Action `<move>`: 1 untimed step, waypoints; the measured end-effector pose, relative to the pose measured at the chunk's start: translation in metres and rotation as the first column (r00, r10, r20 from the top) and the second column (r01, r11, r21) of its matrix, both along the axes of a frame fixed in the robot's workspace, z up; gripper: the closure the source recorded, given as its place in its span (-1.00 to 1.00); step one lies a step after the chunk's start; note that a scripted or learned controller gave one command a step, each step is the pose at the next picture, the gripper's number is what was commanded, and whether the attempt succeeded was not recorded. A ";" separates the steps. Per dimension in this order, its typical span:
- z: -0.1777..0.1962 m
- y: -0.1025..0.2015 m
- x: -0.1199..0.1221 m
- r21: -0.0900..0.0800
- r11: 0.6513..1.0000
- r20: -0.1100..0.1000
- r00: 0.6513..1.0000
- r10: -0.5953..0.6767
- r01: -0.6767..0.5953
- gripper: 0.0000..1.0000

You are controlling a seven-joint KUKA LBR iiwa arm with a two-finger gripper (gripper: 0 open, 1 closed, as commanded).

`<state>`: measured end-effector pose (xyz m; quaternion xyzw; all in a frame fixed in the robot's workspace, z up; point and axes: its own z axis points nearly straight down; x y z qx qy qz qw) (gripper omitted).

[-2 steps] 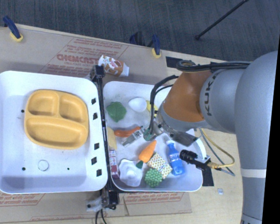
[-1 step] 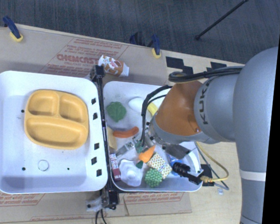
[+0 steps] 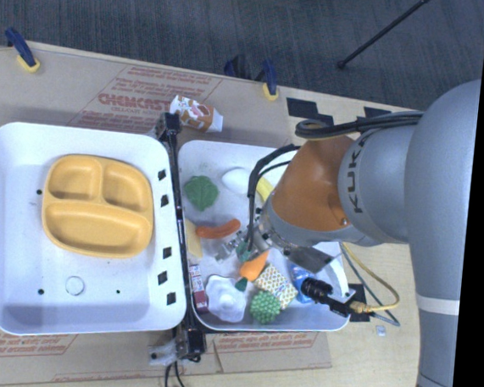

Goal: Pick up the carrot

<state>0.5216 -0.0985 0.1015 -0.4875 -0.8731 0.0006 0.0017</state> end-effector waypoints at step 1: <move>0.090 0.039 -0.024 -0.001 0.959 0.001 0.959 -0.285 0.285 1.00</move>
